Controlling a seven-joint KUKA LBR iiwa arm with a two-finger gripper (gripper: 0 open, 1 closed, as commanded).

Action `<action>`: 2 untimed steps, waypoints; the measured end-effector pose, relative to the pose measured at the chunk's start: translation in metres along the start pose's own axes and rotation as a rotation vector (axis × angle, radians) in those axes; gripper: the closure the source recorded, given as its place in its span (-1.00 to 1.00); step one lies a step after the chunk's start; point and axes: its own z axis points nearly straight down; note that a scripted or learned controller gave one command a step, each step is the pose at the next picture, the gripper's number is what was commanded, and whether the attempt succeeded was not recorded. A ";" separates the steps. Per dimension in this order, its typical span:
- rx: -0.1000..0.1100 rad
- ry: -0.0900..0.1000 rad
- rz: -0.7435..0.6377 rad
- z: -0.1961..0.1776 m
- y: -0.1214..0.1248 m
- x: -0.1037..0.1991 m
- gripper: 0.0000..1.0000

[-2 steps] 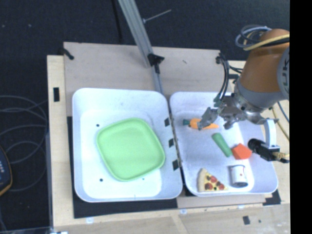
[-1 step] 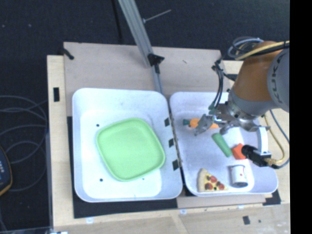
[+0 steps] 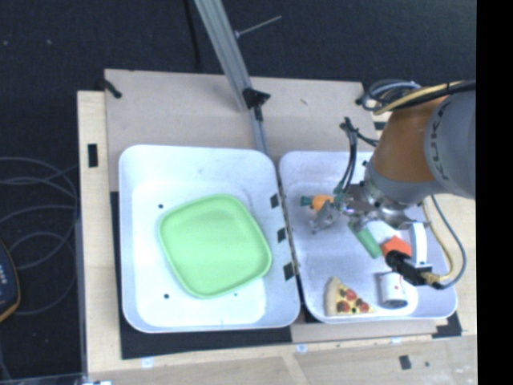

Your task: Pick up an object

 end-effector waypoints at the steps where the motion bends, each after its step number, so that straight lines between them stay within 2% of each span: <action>1: -0.005 0.001 0.001 -0.012 0.001 0.000 1.00; 2: -0.008 0.000 -0.001 -0.056 -0.002 0.002 1.00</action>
